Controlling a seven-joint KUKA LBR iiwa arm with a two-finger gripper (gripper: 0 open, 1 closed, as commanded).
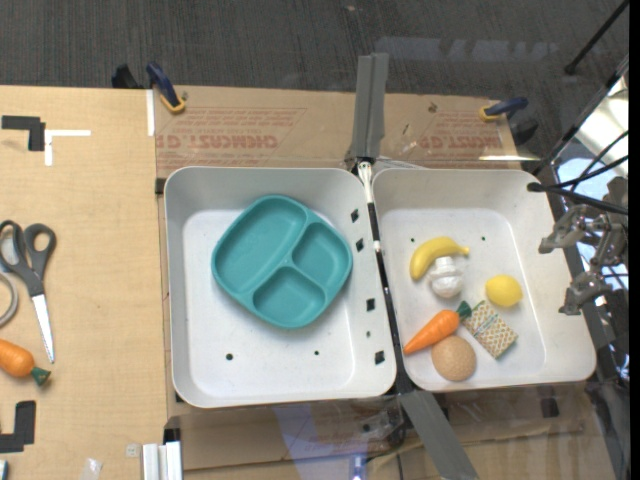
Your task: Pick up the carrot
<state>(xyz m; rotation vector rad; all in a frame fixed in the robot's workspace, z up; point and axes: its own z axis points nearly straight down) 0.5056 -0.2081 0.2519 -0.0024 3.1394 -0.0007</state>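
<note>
The carrot [432, 330] lies on a slant in the right bin [530, 363], near that bin's front-left corner, its tip toward the left wall and its green top touching a patterned packet [492, 329], with a brown egg [454, 358] just beside it toward the front wall. A banana [436, 254], a white garlic bulb [446, 283] and a lemon [503, 291] sit behind it, leaving bare floor along the bin's back and right walls. The left bin [190, 348] holds a teal divided plate [283, 261]; whether the claw is open or closed cannot be told.
</note>
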